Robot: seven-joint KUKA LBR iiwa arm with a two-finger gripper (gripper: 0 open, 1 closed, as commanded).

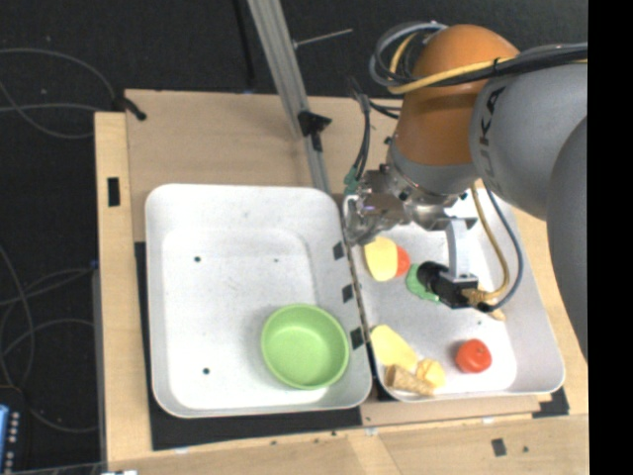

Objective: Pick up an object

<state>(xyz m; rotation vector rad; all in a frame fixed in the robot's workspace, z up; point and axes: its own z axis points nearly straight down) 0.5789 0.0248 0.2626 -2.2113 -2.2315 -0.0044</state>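
While the arm (475, 97) reaches in from the right, the gripper (368, 218) hangs over the right bin's (529, 349) upper-left corner, just above a yellow-red fruit (384, 260); finger state can't be told. Also in right bin: green item (420, 280), tomato (474, 356), yellow pcs (406, 362). Left bin (198, 265): green bowl (305, 346).

Left bin (198, 236) roomy; green bowl (305, 345) blocks its corner.

A bulky grey arm (539, 137) fills the upper right of the frame, with a rounded orange band (450, 97) and looping yellow and grey cables (415, 62).
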